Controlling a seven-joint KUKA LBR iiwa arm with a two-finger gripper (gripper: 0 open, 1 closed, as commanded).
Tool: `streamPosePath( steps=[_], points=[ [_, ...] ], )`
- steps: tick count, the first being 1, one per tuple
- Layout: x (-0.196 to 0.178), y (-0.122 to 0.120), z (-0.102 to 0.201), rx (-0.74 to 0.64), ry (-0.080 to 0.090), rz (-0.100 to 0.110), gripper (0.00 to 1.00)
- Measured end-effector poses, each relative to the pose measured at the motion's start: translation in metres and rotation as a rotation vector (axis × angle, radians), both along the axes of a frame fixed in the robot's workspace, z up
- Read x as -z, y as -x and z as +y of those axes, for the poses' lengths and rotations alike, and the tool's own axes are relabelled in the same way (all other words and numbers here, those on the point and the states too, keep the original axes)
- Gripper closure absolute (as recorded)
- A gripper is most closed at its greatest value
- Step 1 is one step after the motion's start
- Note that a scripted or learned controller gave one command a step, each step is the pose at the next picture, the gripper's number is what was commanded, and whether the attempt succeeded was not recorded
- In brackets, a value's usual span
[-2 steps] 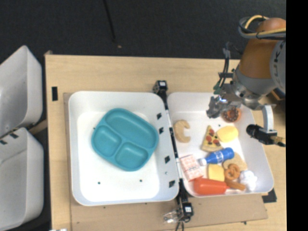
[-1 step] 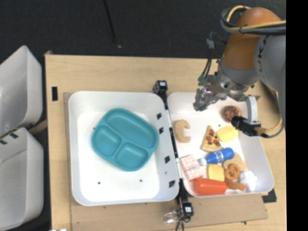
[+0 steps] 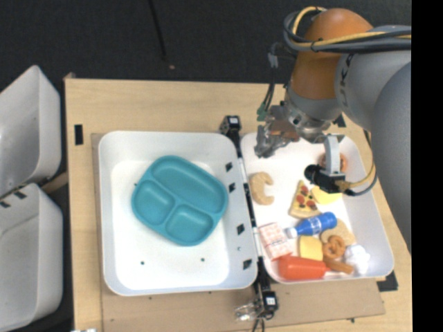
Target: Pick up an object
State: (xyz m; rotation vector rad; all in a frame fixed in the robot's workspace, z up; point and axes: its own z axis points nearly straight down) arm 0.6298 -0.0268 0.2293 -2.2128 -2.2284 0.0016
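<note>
From my seat I see the arm (image 3: 332, 54) reaching in over the right bin (image 3: 377, 220), with the gripper (image 3: 266, 144) low over that bin's far left corner, near the divider between the two bins. Nothing sits between the jaws, and I cannot tell whether they are parted or closed; they read as a dark cluster against the white floor.

Everything pickable is crowded into the right bin: a tan croissant (image 3: 261, 187) lies just below the gripper, apart from it, then a pizza slice (image 3: 303, 199), a blue bottle (image 3: 313, 225) lying on its side, a red-and-white carton (image 3: 271, 236), a pretzel (image 3: 335, 244) and an orange carrot-like piece (image 3: 301, 268) packed along the near edge. The croissant lies alone on bare floor, so I judge it the easiest target.

The left bin (image 3: 111, 254) holds a teal divided plate (image 3: 180, 199), presumably the drop side. On the desk (image 3: 166, 92) nothing else matters.
</note>
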Motion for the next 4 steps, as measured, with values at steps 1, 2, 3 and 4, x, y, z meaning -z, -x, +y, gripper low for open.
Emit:
streamPosePath(
  steps=[1, 2, 3, 4],
  points=[
    [0.001, -0.021, 0.045, 0.000, 0.000, 0.000, 1.00],
    [-0.019, -0.022, 0.047, 0.003, 0.000, 0.000, 1.00],
    [-0.010, -0.011, 0.048, 0.007, 0.003, 0.004, 1.00],
    [-0.014, -0.013, 0.040, 0.007, 0.003, 0.002, 1.00]
  ],
)
